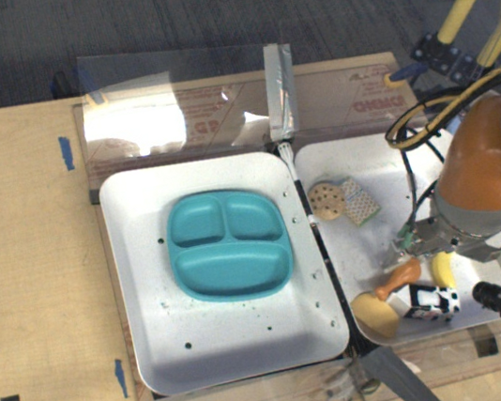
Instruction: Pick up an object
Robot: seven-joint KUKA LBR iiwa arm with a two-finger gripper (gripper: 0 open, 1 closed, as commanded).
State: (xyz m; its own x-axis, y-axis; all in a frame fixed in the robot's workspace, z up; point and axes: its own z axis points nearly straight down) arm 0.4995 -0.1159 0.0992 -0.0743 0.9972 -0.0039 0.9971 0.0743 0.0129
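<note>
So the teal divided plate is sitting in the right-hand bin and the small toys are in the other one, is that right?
Not quite. The camera view shows the teal divided plate in the left bin, not the right one. The small toys, such as the cookie and the wooden spoon, lie in the right bin, where the arm is reaching.

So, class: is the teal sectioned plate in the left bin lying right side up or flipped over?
Right side up: the teal sectioned plate shows its three hollow compartments facing upward, resting flat on the left white bin.
</note>
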